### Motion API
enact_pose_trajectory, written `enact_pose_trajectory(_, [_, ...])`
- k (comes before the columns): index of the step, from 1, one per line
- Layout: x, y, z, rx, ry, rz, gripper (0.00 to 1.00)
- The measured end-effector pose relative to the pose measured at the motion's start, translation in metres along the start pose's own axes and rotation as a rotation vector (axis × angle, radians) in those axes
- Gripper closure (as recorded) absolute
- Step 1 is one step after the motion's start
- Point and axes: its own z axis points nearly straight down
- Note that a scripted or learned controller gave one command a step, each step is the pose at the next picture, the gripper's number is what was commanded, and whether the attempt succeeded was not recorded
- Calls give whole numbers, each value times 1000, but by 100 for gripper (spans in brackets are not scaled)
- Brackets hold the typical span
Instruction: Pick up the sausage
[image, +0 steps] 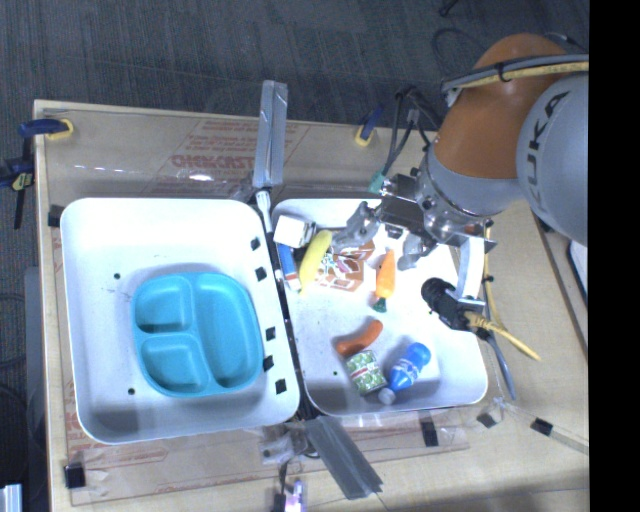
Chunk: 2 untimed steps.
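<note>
Claw (385, 238) above right bin (465, 375)

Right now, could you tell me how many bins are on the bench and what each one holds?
2. The left bin holds a blue tray. The right bin holds the sausage, a carrot, a banana, a bottle, a can and more; the arm may hide some items.

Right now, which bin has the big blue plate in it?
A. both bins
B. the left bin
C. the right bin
B. The blue plate lies in the left bin, while the right bin holds the sausage, a carrot and a banana.
</note>
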Motion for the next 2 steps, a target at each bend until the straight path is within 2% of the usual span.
enact_pose_trajectory(1, [-50, -11, -83, -1, 1, -141, 0])
enact_pose_trajectory(2, [-106, -15, 137, 4, 1, -25, 0])
